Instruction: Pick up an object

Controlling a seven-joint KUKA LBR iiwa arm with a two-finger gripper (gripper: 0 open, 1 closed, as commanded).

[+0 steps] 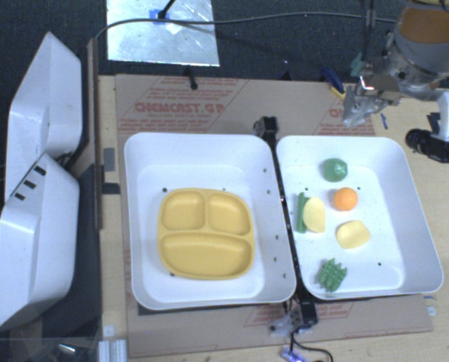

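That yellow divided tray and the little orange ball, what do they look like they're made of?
The yellow tray looks like moulded plastic: one even colour, rounded compartment walls, a soft matte sheen. The orange ball in the right bin seems to be smooth plastic toy fruit, uniformly coloured, though rubber or foam can't be ruled out at this size.

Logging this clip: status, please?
Hand above right bin's far rim, holding nothing. Green ball, orange and other items lie in bin. Path clear.
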